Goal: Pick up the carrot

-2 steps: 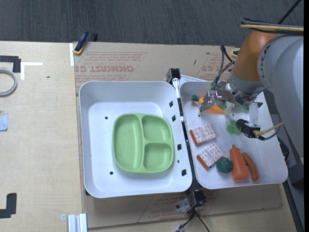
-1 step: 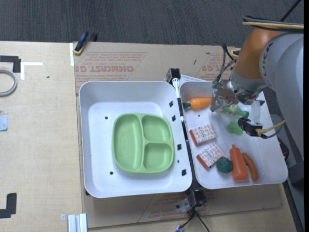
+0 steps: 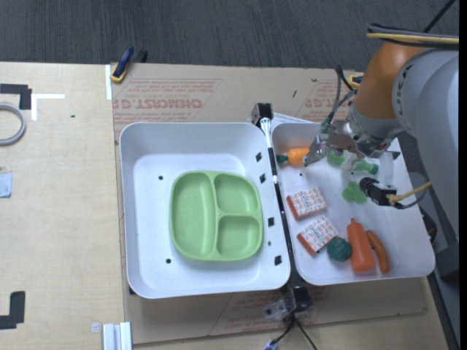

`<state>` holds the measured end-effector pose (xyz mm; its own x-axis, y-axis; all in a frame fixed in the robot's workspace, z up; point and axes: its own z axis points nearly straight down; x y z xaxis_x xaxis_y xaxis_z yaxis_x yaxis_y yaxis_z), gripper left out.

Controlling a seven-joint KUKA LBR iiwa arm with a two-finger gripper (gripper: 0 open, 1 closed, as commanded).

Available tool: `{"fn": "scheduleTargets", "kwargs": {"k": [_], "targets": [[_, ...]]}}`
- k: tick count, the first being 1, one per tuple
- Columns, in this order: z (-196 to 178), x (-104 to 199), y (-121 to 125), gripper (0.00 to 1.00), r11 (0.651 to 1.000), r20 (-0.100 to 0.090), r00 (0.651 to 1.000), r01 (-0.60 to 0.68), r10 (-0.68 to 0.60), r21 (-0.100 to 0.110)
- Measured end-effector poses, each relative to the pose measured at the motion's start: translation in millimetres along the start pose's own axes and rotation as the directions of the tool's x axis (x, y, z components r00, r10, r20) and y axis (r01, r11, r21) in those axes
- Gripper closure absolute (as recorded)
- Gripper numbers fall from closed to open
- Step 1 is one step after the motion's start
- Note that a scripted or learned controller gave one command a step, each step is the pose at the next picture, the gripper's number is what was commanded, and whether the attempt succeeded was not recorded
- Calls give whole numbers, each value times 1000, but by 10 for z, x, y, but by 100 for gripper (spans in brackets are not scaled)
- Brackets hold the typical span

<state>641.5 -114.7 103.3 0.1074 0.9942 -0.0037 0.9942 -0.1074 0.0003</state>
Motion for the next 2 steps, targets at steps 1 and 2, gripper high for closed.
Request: {"fn": "scheduleTargets", "kwargs": {"k": [1, 2], "targets": [[-892, 725, 96, 0, 995, -2, 995, -101, 101, 1], [-892, 1038, -61, 0, 1000, -3, 1000, 0, 0, 2]]}}
